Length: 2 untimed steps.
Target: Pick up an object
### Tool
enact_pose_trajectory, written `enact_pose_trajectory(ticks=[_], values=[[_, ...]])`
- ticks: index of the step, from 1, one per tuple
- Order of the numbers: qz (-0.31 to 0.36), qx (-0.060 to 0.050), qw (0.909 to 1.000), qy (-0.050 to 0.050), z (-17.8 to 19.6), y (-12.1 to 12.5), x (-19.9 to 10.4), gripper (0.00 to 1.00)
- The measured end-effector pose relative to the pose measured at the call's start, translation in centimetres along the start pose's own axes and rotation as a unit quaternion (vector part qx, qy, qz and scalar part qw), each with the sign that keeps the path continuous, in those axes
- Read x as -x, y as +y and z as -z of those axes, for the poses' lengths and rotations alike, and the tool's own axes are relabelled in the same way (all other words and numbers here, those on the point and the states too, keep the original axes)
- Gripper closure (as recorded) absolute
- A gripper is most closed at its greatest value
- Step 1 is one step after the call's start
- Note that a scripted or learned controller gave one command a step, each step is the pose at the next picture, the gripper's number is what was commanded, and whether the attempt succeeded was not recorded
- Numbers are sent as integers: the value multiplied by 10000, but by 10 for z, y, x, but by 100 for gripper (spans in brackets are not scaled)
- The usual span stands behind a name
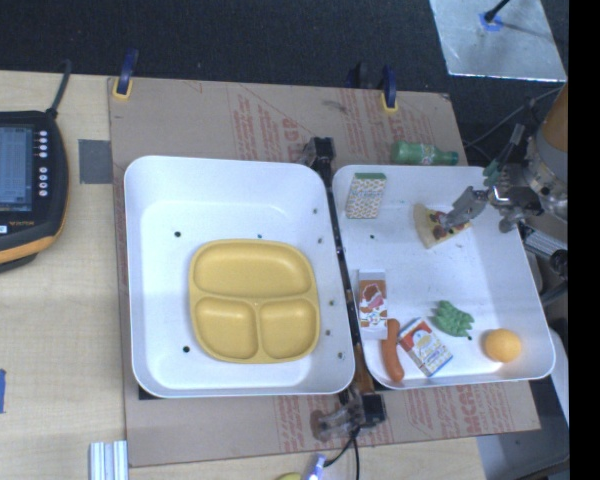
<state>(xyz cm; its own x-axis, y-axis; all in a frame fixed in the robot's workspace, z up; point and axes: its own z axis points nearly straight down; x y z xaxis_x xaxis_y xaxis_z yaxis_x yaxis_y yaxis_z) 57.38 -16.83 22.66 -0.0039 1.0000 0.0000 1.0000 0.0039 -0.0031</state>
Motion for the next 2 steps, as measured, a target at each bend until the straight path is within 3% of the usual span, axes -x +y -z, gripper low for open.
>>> enact_pose_trajectory(ticks=[1, 2], values=[[13, -8, 10000, -5, -81, 63, 13, 0], [19, 21, 10000, -13, -132, 84, 14, 0]])
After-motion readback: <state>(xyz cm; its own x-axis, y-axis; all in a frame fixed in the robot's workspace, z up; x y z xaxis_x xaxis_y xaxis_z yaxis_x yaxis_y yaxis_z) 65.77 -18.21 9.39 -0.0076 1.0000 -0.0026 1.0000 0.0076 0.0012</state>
